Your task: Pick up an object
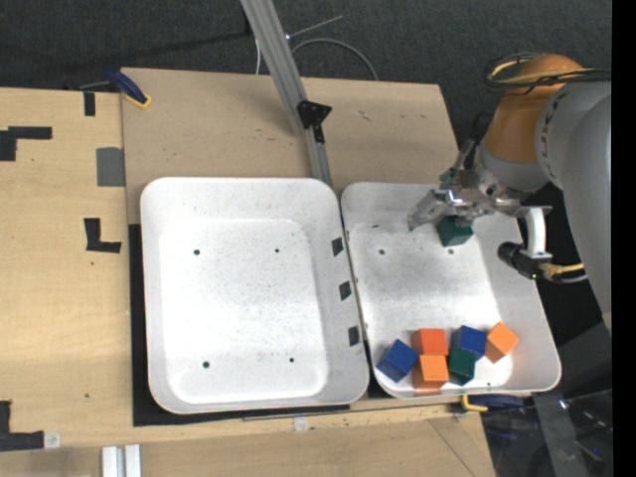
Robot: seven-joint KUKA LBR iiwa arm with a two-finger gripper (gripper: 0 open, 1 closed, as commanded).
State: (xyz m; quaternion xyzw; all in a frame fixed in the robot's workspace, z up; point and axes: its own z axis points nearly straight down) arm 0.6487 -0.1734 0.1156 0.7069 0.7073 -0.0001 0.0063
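Observation:
My gripper hangs over the far part of the right bin, reaching in from the right. A small dark green block sits between its fingertips, and the fingers are closed on it. Along the bin's near edge lies a cluster of blocks: a blue block, two orange blocks, another blue block, a green block and an orange block.
The left bin lies beside the right one, with a raised divider between them. A slanted metal pole runs down to the bins' far edge. The arm's grey body and orange band stand at the right.

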